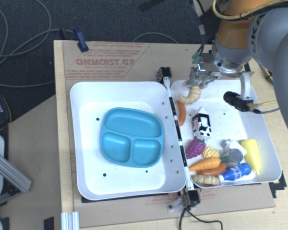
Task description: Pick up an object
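Bench (110, 61) w/ brown cardboard top carries two white bins side by side. Left bin (86, 143) holds a big blue divided plate (131, 137), three compartments, sitting about mid-bin. Right bin (259, 128) has all the small stuff.

Arm (259, 23), grey w/ orange band, comes in from top right and hangs over the far end of the right bin. Gripper (198, 82) points down at that bin's far-left corner; fingers closed on the top of a tan croissant-shaped toy (190, 95), which curves down below the tips. Can't tell if it's lifted off the bin floor or touching it.

Just below that, an orange carrot-like piece (181, 113) lies along the left wall. Next toward the near end, a black & white cow toy (201, 125), on its own. Near end is a packed cluster: purple grapes (195, 148), carrot (205, 164), yellow corn (252, 153) at the right, blue bottle (236, 172), small grey can (235, 155), all touching or nearly so.
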Controlling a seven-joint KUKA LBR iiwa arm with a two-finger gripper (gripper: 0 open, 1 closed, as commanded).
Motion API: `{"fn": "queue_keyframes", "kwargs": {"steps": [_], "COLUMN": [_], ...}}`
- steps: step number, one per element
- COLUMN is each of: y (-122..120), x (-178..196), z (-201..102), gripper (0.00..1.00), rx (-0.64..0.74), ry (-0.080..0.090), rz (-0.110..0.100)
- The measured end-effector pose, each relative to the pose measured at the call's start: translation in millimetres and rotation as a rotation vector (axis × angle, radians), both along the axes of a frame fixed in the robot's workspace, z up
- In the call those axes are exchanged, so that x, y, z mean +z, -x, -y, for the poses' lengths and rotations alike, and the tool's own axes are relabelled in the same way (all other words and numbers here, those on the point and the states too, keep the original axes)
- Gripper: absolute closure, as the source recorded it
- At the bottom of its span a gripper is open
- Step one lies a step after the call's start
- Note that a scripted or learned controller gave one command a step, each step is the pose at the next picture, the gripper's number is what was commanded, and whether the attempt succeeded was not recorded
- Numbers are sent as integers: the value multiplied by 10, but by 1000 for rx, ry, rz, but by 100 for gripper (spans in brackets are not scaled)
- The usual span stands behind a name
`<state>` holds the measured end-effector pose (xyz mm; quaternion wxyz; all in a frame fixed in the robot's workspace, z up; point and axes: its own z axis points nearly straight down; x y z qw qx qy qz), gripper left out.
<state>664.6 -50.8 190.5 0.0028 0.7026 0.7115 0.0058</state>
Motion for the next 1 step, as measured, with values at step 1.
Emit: {"fn": "queue_keyframes", "kwargs": {"steps": [1], "y": [669], "x": [-60], "z": [-301], "gripper": [100], "rx": [-10], "ry": [2], "rz": [-19]}}
